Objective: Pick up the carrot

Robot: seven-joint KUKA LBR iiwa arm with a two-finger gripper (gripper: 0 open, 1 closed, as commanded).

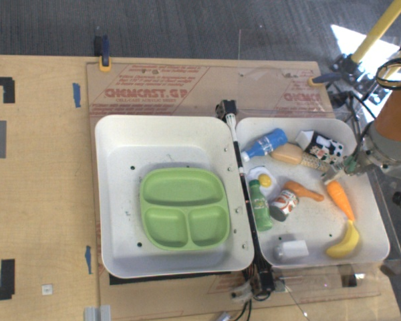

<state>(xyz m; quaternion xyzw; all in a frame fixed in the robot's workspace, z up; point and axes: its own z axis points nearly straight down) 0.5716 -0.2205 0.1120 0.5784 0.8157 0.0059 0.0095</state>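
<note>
The carrot (340, 200) is a fat orange cone lying in the right bin (377, 246), near its right wall, with its thick end pointing up-left. My gripper (341, 169) hangs just above that thick end, at the end of the grey arm with the orange band (392, 122) that reaches in from the right. Whether it touches the carrot is unclear. The carrot rests on the bin floor.
Around the carrot lie a banana (344, 241), a thin orange stick-like item (305, 192), a small can (284, 203), a green bottle (259, 207), a blue bottle (267, 142), a tan bun (287, 154), a black-and-white carton (321, 150) and a white block (293, 248). The left bin holds a green divided plate (185, 208).
</note>
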